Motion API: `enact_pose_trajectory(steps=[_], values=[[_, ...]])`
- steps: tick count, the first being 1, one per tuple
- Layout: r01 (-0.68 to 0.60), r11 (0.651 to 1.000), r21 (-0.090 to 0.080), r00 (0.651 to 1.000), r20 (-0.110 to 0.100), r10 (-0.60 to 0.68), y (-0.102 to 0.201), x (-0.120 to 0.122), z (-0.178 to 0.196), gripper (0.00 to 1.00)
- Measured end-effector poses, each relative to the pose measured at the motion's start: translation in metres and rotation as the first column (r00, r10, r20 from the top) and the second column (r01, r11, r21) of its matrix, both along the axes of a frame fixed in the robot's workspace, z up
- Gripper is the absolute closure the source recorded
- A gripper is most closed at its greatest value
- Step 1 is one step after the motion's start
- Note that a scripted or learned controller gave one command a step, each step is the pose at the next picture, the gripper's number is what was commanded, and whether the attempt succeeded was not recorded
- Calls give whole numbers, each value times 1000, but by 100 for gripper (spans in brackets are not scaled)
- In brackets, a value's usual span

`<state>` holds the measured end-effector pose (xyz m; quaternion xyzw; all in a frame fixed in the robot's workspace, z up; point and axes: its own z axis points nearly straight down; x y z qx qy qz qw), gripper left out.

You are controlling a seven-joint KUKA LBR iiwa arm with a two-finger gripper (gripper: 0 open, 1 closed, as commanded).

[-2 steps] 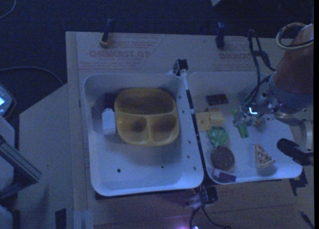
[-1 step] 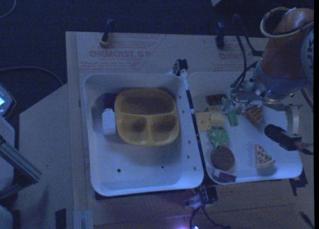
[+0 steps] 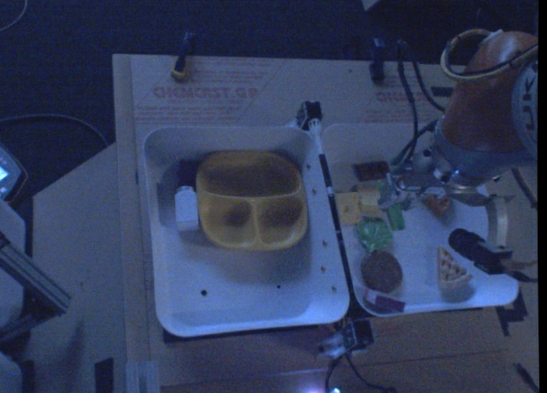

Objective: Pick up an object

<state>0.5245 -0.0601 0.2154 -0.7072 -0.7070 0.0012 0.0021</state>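
My gripper (image 3: 400,193) hangs low over the back of the right bin (image 3: 423,302), with the grey and orange arm reaching in from the right. Right below it lie a green piece (image 3: 394,216) and a yellow flat piece (image 3: 352,208). A dark brown block (image 3: 370,170) lies just left of it, at the bin's back. An orange thing (image 3: 438,204) lies just right of it. Nearer the front are a crumpled green thing (image 3: 373,234), a round brown thing (image 3: 382,271), a purple piece (image 3: 385,302) and a pizza-like wedge (image 3: 450,267). The dim light hides any contact.
The left bin (image 3: 248,310) holds a yellow divided plate (image 3: 251,199) and a small white bottle-like thing (image 3: 185,208) beside it. A ridge (image 3: 332,212) separates the two bins. Clamps (image 3: 181,65) stand at the bench's back edge.
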Motion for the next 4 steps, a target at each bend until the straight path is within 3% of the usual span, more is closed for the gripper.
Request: enact_pose_trajectory(steps=[1, 2, 3, 4], values=[[-2, 1000, -2, 1000, 8, 2, 6, 11, 13, 100], [1, 1000, -1, 1000, 1, -1, -3, 1, -1, 100], [-2, 1000, -2, 1000, 9, 2, 0, 15, 16, 100], [0, 1000, 0, 1000, 1, 0, -4, 5, -1, 100]])
